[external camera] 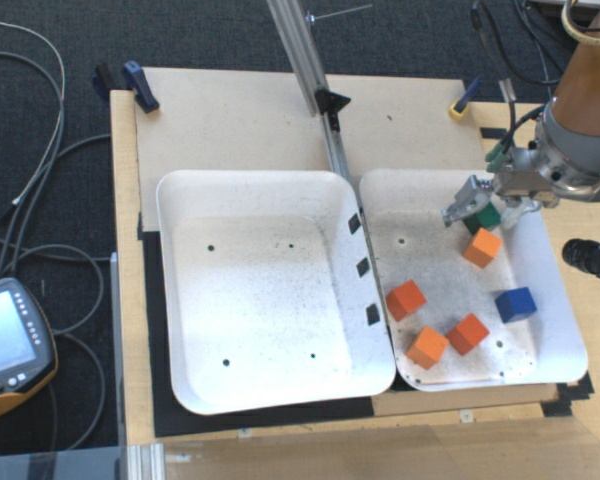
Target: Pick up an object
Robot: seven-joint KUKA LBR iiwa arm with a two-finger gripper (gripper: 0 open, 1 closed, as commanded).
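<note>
Care is called for in the step in hand, judged to be a descent onto one block in the right-hand shallow white plastic bin (555, 303). A grasp would be best made by centring the grey two-finger gripper (480, 206) over a single cube, with flat faces squared to the fingers, and by keeping clear of the bin wall and of neighbouring blocks so that nothing is nudged aside.

A small dark green block (483, 218) is seen directly beneath the gripper, partly hidden by it; it appears to lie at or between the fingers, though contact cannot be confirmed. Whether the fingers are spread or closed cannot be told from this slanted view. An orange wooden cube (482, 249) lies just beside the green block, nearer the camera. A blue cube (516, 304) sits further toward the bin's near right side, and three more orange cubes (406, 299), (428, 347), (469, 333) are grouped near the front edge, well apart from the gripper. The left-hand white bin (180, 208) rests alongside on the bench (240, 118).
</note>
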